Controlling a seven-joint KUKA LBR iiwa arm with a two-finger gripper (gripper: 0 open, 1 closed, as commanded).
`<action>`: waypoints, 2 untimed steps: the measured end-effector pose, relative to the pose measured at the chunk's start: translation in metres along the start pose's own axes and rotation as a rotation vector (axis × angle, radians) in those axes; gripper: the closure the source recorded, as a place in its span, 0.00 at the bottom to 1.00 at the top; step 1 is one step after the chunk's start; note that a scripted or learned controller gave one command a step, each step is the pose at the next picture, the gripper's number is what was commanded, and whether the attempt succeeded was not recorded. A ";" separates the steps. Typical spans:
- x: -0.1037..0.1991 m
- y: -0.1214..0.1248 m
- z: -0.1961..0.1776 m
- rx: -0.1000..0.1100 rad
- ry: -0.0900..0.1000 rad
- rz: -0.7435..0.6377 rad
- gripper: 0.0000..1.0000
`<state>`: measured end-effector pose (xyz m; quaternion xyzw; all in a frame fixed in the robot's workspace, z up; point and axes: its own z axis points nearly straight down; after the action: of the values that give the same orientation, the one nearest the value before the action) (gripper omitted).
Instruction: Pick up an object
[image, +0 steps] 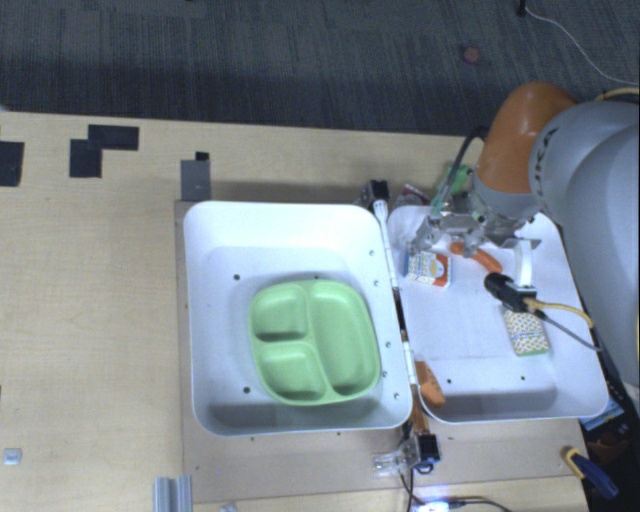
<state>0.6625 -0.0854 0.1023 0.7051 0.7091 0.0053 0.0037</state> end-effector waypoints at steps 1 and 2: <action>0.001 0.002 -0.012 -0.006 0.001 -0.002 1.00; 0.001 0.002 -0.012 -0.005 0.001 -0.002 0.00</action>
<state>0.6642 -0.0845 0.1141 0.7043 0.7099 0.0075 0.0052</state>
